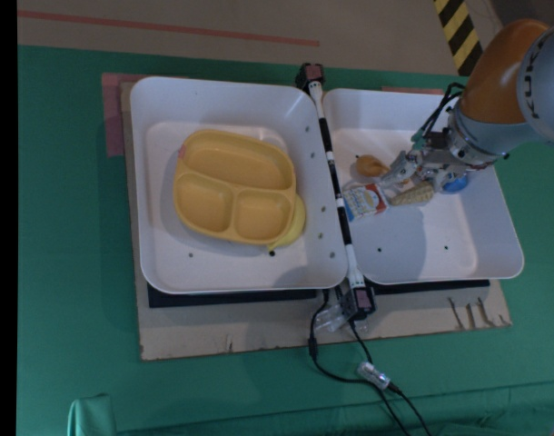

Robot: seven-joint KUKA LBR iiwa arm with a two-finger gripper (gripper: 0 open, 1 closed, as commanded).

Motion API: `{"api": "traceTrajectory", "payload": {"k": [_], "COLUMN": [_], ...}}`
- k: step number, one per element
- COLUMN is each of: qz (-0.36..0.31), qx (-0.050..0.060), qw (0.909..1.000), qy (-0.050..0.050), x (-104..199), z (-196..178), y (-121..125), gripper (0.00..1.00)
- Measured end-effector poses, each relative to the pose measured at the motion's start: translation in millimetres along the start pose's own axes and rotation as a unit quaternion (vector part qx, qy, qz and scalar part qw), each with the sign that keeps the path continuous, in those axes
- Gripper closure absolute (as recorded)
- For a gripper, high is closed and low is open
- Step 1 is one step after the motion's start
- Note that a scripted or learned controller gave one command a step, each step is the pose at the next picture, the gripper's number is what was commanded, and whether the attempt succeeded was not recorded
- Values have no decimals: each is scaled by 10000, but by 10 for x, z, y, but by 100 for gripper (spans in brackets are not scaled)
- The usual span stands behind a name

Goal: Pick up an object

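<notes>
gripper [413, 176], grip unclear, over right bin [477, 252] | corn cob [410, 194] lies lengthwise left-right

Green bench cover [68, 243], brown floor [213, 7] behind with yellow-black hazard stripe [454, 12].

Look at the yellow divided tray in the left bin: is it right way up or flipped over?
Right way up. The yellow tray shows its three hollow compartments facing the camera, lying flat in the left bin.

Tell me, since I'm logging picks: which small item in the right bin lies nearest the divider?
The white packet, lying against the divider; the orange piece sits farther right.
</notes>
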State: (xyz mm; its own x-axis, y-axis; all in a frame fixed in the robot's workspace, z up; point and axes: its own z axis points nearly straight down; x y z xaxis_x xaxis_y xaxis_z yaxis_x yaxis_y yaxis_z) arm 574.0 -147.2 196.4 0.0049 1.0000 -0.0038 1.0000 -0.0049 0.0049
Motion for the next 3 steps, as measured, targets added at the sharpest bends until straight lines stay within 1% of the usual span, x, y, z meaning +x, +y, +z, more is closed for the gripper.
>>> {"api": "traceTrajectory", "payload": {"k": [1,2,3], "qz": [-3,57,-16], "qx": [-63,265,165], "qw": [10000,9996,9997], "qy": [-23,60,174], "x": [127,21,-279], "z": [90,102,94], "y": [407,787,726], "gripper": [0,0,0]}}
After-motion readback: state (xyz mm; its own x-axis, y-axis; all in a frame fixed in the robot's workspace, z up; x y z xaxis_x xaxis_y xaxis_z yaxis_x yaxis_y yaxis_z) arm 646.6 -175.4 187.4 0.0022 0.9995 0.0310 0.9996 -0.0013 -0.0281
